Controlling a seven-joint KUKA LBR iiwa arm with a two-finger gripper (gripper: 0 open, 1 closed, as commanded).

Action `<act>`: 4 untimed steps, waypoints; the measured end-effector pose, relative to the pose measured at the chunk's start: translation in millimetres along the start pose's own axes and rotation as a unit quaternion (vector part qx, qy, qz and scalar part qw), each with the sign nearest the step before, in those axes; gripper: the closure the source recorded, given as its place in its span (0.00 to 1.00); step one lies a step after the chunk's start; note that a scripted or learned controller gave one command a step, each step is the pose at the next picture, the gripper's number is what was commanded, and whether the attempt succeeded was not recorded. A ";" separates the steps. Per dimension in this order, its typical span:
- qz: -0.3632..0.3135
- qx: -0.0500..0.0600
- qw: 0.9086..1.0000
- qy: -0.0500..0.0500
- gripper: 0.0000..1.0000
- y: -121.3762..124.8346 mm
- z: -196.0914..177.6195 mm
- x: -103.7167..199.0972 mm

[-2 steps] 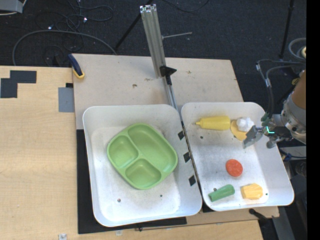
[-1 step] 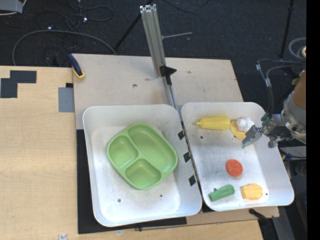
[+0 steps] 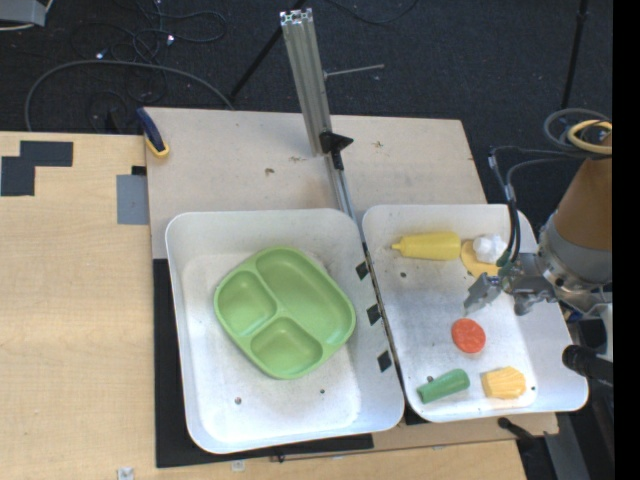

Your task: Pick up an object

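Observation:
The right bin [image 3: 430, 308] holds a yellow bottle-shaped toy [image 3: 428, 247], a red round piece [image 3: 468, 336], a green cylinder [image 3: 443, 385] and a yellow-orange block [image 3: 504, 382]. My gripper [image 3: 481, 297] hangs over the bin's right half, just above and right of the red piece and below the yellow bottle's right end. Nothing shows between its fingers. A white and yellow lump [image 3: 484, 252] lies partly behind the arm's cable.
The left bin [image 3: 200, 388] carries a green three-compartment plate [image 3: 284, 311]. A metal post [image 3: 310, 78] rises behind the bins. The arm's grey body [image 3: 585, 228] covers the right bin's right edge. Cables lie on the dark floor beyond the bench.

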State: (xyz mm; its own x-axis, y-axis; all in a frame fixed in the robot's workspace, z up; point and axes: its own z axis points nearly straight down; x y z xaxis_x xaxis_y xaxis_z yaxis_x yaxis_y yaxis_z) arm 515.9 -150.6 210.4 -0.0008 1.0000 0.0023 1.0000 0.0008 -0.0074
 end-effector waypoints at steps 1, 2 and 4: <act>0.000 0.001 1.000 0.000 0.00 0.8 64.4 3.6; 0.001 -0.004 1.000 -0.001 0.00 2.0 113.3 2.7; 0.000 -0.004 1.000 -0.001 1.00 7.2 57.7 4.8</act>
State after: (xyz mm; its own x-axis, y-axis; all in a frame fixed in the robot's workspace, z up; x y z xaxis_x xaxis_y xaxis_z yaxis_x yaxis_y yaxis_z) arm 522.6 -145.7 152.6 -0.0013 1.0000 0.0000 1.0000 0.0013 0.0015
